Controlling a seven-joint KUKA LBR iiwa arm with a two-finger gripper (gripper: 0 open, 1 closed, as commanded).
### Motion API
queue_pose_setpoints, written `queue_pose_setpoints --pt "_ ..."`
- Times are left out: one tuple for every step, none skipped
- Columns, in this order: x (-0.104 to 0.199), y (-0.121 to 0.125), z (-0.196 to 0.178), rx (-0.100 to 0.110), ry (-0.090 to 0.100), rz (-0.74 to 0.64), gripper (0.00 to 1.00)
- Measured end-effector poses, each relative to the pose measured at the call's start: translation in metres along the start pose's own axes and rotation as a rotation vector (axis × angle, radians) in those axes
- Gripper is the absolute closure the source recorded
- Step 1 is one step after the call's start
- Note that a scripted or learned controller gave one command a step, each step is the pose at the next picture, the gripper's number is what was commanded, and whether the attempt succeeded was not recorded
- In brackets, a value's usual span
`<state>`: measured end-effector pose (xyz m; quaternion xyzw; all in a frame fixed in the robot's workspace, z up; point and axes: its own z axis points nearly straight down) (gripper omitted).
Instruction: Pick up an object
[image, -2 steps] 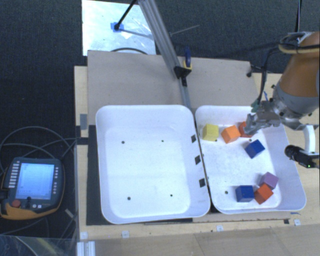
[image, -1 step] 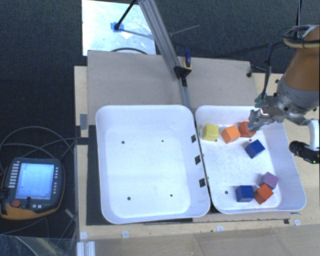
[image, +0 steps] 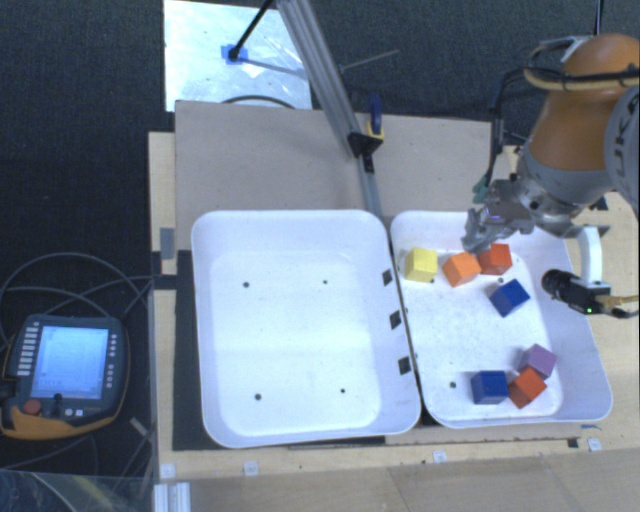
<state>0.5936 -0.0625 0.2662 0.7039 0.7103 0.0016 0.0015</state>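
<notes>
The tool (image: 484, 232) is hovering over the right bin (image: 580, 400), at 12 o'clock of two touching orange blocks (image: 478, 264); its opening cannot be told, and nothing is showing in its hold. Descending here is risking a wedge between them, or nudging the yellow block (image: 421, 264) at their 9 o'clock.

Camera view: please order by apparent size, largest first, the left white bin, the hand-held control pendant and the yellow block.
1. Left white bin, by far the largest.
2. Control pendant, lying outside the bins on the left.
3. Yellow block, in the right bin, clearly the smallest.
</notes>
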Motion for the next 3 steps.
queue_pose_setpoints --pt "0.047 0.007 0.001 0.001 0.001 -0.001 1.0" --pt "0.106 0.014 0.019 0.004 0.002 -0.002 1.0" --pt "0.154 0.031 0.04 0.003 0.002 -0.001 1.0"
